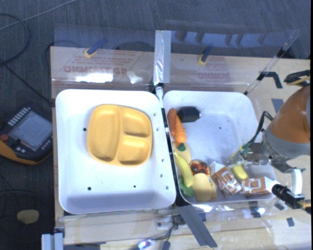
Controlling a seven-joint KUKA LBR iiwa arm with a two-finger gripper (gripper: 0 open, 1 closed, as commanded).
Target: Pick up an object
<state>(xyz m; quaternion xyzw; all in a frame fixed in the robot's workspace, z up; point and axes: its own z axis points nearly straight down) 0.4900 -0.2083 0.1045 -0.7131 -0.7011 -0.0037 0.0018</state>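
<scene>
The right bin (219, 100) holds several toy foods. An orange carrot (177, 126) lies along its left wall, with a black object (188, 113) beside its top. Lower down sit a yellow-green banana (183, 166), a small red item (199, 166), a pale yellow fruit (203, 186) and two brown-and-white packets (227, 180) (255, 185). A small yellow piece (240, 172) lies between the packets. My gripper (247, 152) hangs over the bin's right side, just above that yellow piece. Nothing visibly sits in it.
The left bin (73, 191) carries a yellow compartment plate (120, 134). The arm's orange band (295, 116) rises over the right bin's right rim. A handheld pendant (23, 134) and cables lie on the floor at the left.
</scene>
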